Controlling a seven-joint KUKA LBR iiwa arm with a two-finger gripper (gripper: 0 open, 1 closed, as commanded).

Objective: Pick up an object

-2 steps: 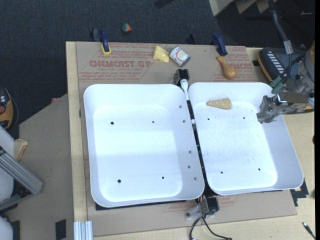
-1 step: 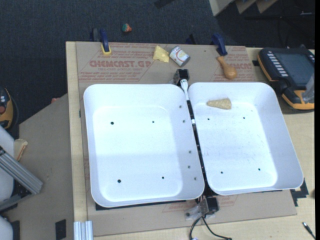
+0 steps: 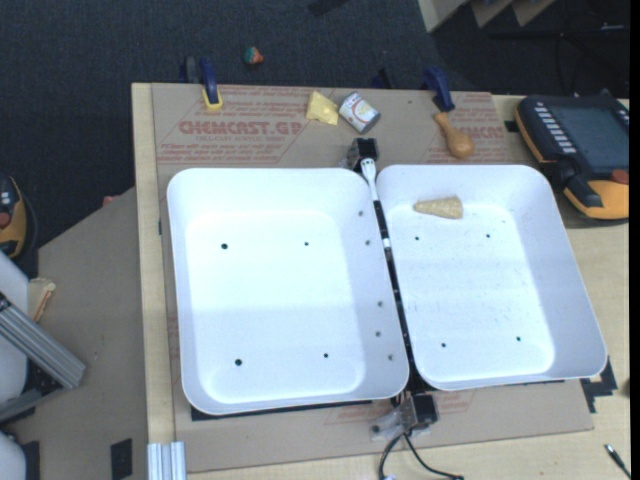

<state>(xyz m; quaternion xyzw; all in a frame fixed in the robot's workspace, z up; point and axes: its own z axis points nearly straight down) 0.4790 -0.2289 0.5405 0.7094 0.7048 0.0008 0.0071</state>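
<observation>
Here, a tan wedge-shaped object (image 3: 439, 207) loose near the right bin's (image 3: 560, 268) far wall — state of the jaws impossible to tell.

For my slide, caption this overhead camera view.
Two white bins side by side; one tan object lies in the right bin.

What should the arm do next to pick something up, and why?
Probably reach in from the right and bring the gripper down over the tan wedge-shaped piece near the far edge of the right bin. It is the one loose object lying inside either bin, with bare white floor around it. The yellow piece and small box lie outside, on the board.
</observation>
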